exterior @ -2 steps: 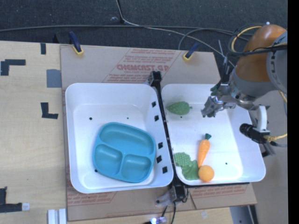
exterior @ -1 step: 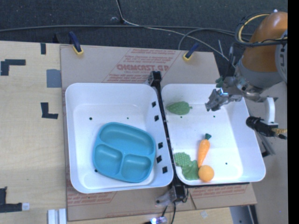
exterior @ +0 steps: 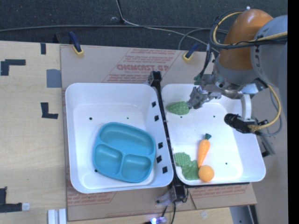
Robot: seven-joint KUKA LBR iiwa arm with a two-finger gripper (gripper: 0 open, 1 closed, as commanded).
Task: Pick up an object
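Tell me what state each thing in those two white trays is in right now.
Blue divided plate: lying flat in the left bin.
Carrot: lying loose in the right bin.
Orange ball: resting by the carrot's tip.
Green leafy toy: lying near the divider.
Green piece: at the tip of the gripper.

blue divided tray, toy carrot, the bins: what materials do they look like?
Blue divided tray: likely moulded plastic, smooth with soft highlights on its compartment ridges. Toy carrot: probably plastic or rubber, uniform orange with a small green top; matte, and the view cannot settle which. Left bin and right bin: apparently thin white plastic, semi-gloss, with rounded formed corners.
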